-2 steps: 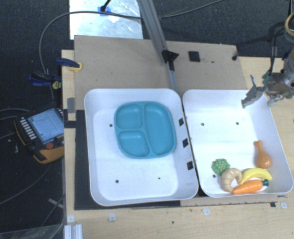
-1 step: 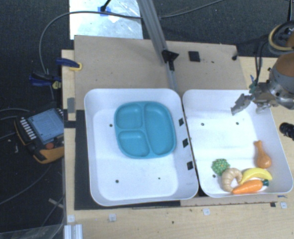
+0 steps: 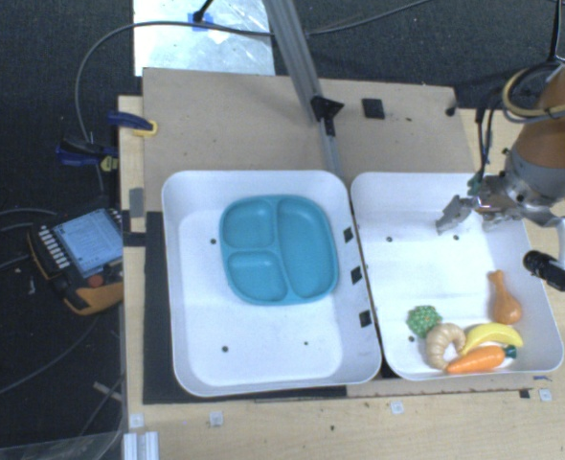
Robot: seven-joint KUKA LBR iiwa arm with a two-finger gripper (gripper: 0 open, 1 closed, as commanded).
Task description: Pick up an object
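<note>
**A:** Where is the arm (image 3: 549, 113) right now?

**B:** It comes in from the right, grey with the orange band, and its gripper (image 3: 458, 215) hangs over the upper part of the right bin (image 3: 397, 199), near that bin's back wall. The fingers (image 3: 448, 220) point leftward and down toward the bin floor.

**A:** Has it got hold of anything?

**B:** Nothing sits between the fingers as far as I can see. They look slightly parted, though the view is small and slanted there, so I would not swear to how wide.

**A:** And the things it might pick?

**B:** All bunched in the right bin's near right corner, well apart from the gripper. There is a toy drumstick (image 3: 504, 298) nearest the right wall, a banana (image 3: 494, 334) below it, a carrot (image 3: 476, 358) lying along the front wall just under the banana, a pale croissant-like piece (image 3: 442, 341) touching the carrot's left end, and a green broccoli (image 3: 422, 319) just above and left of that.

**A:** What about the other bin?

**B:** The left bin (image 3: 196, 353) holds a blue divided plate (image 3: 279, 249) (three compartments, lying flat) in its upper half.
</note>
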